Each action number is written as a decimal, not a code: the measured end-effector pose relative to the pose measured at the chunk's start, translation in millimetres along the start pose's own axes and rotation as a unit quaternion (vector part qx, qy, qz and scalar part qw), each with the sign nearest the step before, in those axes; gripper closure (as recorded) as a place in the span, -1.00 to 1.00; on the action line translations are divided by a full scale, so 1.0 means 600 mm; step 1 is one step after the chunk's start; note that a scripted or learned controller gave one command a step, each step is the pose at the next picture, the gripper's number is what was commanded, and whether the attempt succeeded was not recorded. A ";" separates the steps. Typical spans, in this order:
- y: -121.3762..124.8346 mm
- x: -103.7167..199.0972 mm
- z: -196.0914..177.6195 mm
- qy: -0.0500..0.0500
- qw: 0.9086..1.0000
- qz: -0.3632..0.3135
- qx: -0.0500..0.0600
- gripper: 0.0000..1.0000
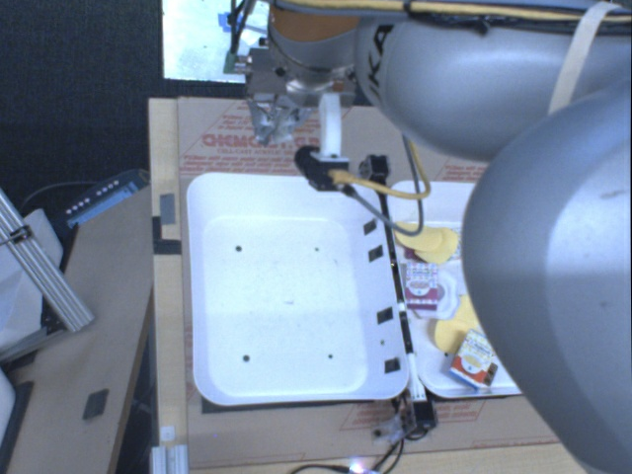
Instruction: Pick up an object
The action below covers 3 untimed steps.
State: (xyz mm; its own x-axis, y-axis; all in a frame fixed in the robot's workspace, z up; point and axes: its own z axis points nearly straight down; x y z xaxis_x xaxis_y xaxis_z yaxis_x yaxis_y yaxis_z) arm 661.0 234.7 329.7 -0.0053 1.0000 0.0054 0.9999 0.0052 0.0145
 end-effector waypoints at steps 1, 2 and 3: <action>-0.116 0.002 -0.021 -0.002 1.000 -0.001 0.007 1.00; -0.195 0.002 -0.080 -0.001 1.000 -0.001 0.007 1.00; -0.290 0.003 -0.140 -0.001 1.000 -0.002 0.006 1.00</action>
State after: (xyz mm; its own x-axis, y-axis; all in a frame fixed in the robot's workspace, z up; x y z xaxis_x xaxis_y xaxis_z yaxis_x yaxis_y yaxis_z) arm 485.6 235.4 411.0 -0.0083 1.0000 0.0038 1.0000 0.0083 0.0026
